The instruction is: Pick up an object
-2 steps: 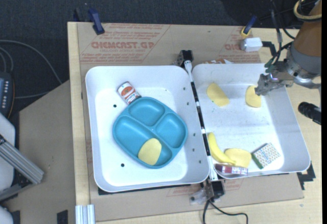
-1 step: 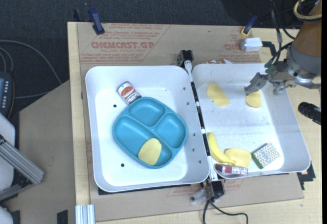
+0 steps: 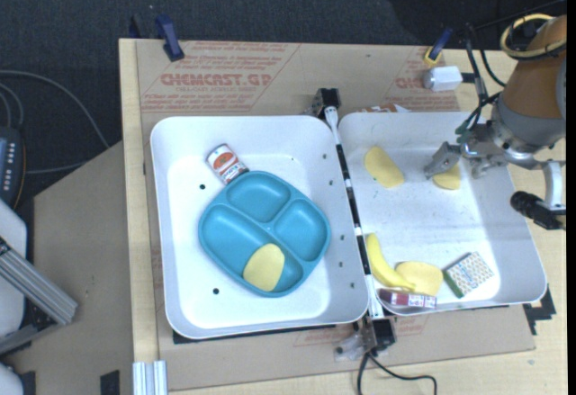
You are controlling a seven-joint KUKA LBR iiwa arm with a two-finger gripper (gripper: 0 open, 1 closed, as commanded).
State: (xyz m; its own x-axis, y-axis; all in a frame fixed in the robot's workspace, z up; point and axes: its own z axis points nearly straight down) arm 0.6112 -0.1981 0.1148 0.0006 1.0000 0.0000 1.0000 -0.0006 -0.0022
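Note:
My gripper (image 3: 457, 161) hangs over the far part of the right bin (image 3: 504, 231), on the grey arm with the orange band (image 3: 533, 87). It is open, its two grey fingers spread apart. A small yellow piece (image 3: 446, 180) lies on the bin floor just below the left fingertip, and nothing is lifted. Another yellow piece (image 3: 384, 167) lies to its left. Near the front of this bin are a banana (image 3: 378, 260), a yellow lump (image 3: 420, 276), a patterned box (image 3: 469, 273) and a red-and-white wrapper (image 3: 407, 299).
The left bin (image 3: 171, 204) holds a blue divided plate (image 3: 263, 227) with a yellow item (image 3: 264, 266) in its front compartment, and a small can (image 3: 226, 163) behind it. A black divider (image 3: 346, 195) separates the bins. A white block (image 3: 445, 76) sits beyond the right bin.

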